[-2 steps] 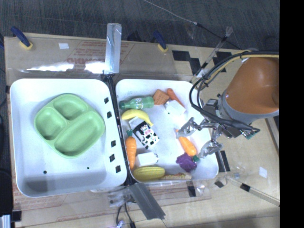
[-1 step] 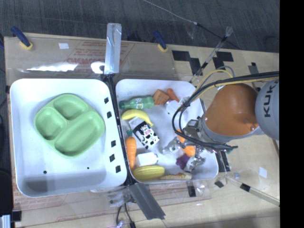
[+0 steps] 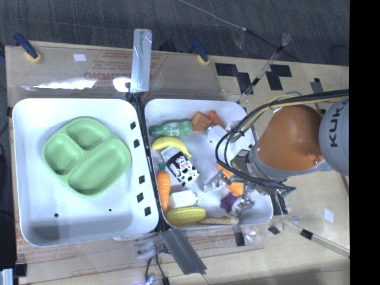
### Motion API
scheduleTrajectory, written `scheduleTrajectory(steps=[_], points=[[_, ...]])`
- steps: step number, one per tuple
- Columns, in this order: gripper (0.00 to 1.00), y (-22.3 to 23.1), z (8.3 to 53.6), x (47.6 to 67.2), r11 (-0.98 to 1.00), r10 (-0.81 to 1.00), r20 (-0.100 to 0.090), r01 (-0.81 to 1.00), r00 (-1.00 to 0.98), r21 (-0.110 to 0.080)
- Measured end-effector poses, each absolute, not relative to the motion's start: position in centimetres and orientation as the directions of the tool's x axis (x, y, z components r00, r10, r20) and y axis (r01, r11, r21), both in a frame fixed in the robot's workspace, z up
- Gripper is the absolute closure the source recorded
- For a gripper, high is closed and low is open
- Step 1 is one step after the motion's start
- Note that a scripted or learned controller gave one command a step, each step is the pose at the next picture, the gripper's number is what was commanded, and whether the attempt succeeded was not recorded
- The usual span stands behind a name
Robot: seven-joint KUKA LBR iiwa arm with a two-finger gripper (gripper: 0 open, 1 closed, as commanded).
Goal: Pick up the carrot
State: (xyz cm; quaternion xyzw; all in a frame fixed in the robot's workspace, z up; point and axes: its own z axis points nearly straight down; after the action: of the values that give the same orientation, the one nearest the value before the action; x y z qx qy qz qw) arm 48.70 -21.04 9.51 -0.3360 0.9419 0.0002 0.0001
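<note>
Two white bins sit side by side on the counter (image 3: pixel 332 230). The left bin (image 3: pixel 35 218) has a green plate (image 3: pixel 87 155) with three sections in it. The right bin (image 3: pixel 178 107) is full of toys. The carrot (image 3: pixel 163 186) lies near the left wall of the right bin, with its fat end toward the top of the picture and its point toward the bottom. Just above it is a yellow banana (image 3: pixel 171 144), and above that lies a green bottle (image 3: pixel 172 128) on its side. A black and white toy (image 3: pixel 183 168) sits just to the right of the carrot. A small white block (image 3: pixel 183 199) lies by the carrot's lower end, and a yellow lemon-like thing (image 3: pixel 185 215) sits below that. Some orange pieces (image 3: pixel 205 120) sit near the top of the bin. The claw (image 3: pixel 237 196) is down in the right part of the same bin, well apart from the carrot. Close to it are an orange piece (image 3: pixel 235 188) and a small purple thing (image 3: pixel 227 203). I cannot tell how far open the claw is or if it holds anything. The arm (image 3: pixel 294 140) reaches in from the right and bends down over the bin, with its big orange band on top and black cables (image 3: pixel 228 141) looping beside it.
</note>
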Motion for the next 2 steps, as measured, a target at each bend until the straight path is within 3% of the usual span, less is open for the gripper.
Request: scheduleTrajectory(steps=[1, 2], points=[[1.0, -20.84, 10.51, 48.85, 0.77, -0.639, -0.002, -0.639, -0.77, 0.0], [0.0, -20.83, 10.49, 48.84, 0.769, -0.639, -0.001, -0.639, -0.769, 0.0]])
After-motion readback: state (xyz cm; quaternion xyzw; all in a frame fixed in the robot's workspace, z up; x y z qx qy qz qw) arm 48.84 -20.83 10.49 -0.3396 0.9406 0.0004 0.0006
